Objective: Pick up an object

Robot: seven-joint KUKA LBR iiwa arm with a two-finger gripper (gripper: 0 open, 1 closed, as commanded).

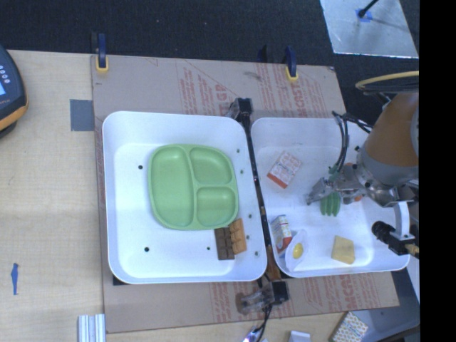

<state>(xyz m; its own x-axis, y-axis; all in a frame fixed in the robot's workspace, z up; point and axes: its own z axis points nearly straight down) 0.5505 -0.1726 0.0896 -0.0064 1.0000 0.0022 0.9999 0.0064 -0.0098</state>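
My gripper (333,189) hangs over the middle of the right bin (313,135), below the arm's orange band. A small green object (330,205) lies right under the gripper, touching or nearly touching it; whether it is gripped is unclear. Other items in the right bin are a white and red carton (284,169) at the upper left, a red and white tube (281,230) by the left wall, a white piece with a yellow spot (296,250), and a yellow block (343,249) near the front.
The left bin (121,191) holds a green divided plate (192,186) and a brown block (231,239) near its front right corner. Clamps sit at the bins' shared wall, front and back. A black part of the arm (392,235) overhangs the right bin's right edge.
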